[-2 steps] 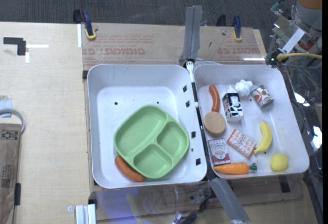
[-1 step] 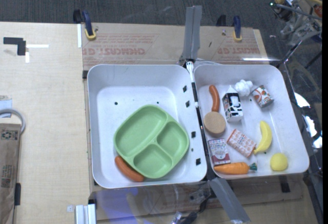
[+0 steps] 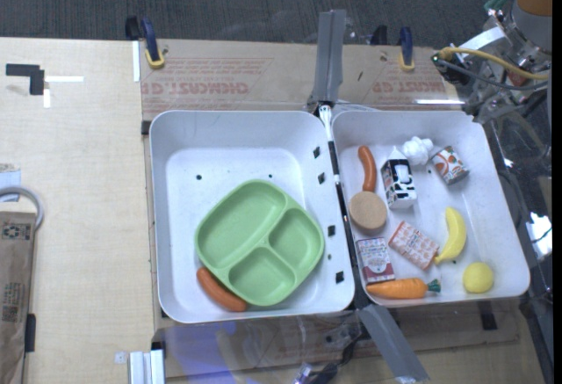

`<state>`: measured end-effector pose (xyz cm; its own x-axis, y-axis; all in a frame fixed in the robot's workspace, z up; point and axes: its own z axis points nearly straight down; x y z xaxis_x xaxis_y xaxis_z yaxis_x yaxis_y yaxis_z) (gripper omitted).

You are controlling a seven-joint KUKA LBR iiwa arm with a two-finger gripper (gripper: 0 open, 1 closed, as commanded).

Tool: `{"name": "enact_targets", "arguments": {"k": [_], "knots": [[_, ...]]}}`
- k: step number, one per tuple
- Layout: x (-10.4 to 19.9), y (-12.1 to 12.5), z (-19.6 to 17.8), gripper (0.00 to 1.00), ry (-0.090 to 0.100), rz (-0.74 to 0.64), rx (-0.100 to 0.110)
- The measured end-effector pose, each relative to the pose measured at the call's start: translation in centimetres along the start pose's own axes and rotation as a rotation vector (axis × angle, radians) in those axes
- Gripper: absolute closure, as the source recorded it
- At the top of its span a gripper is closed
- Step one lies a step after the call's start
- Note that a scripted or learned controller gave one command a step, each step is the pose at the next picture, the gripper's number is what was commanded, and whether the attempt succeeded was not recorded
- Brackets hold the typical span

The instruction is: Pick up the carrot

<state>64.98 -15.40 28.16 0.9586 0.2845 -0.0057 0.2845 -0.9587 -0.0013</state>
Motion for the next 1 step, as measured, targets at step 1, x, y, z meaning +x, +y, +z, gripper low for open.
{"name": "enact_targets", "arguments": {"k": [1], "knots": [[0.34,-0.73,-14.2,1.0,0.003,0.07,-0.001]]}}
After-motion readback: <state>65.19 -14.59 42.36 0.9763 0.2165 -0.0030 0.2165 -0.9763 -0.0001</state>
